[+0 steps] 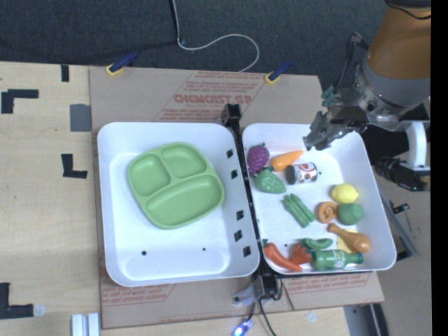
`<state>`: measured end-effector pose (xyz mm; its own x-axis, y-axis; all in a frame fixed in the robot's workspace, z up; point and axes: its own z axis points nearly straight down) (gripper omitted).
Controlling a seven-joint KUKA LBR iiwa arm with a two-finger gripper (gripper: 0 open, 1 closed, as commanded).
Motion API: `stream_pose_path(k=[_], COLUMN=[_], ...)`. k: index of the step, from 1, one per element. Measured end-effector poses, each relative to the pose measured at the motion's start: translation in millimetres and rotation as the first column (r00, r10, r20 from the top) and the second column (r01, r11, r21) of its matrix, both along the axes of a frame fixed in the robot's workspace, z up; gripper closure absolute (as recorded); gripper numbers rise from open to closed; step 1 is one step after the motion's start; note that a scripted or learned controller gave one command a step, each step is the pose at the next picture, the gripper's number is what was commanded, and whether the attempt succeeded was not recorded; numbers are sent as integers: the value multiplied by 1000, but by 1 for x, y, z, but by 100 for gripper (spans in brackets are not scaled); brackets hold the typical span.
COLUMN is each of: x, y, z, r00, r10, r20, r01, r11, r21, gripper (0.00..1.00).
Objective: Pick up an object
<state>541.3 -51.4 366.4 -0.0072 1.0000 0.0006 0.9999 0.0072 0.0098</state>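
Note:
The right bin [374, 180] holds several toy foods: purple grapes [257, 157], an orange carrot [286, 161], a small can [303, 173], a green leafy piece [269, 182], green beans [299, 210], a lemon [344, 192], a lime [350, 213], a pretzel-like ring [325, 211], a drumstick [350, 238], a green bottle [334, 260] and red peppers [283, 256]. My gripper [316, 138] hangs above the bin's far edge, just right of the carrot, with nothing seen between its dark fingers.
The left bin [112, 187] carries a green divided plate [176, 184]. Both bins rest on a cardboard sheet [203, 96] with clips at its far corners. A white cable [210, 44] lies beyond. The arm [399, 54] fills the upper right.

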Motion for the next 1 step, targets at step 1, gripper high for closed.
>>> stream_pose_path(k=[1], x=[-34], y=[59], z=[27], r00=[1000], r10=[2], r20=[-8], r01=[-2], r11=[1000], r21=[2], gripper=[100])
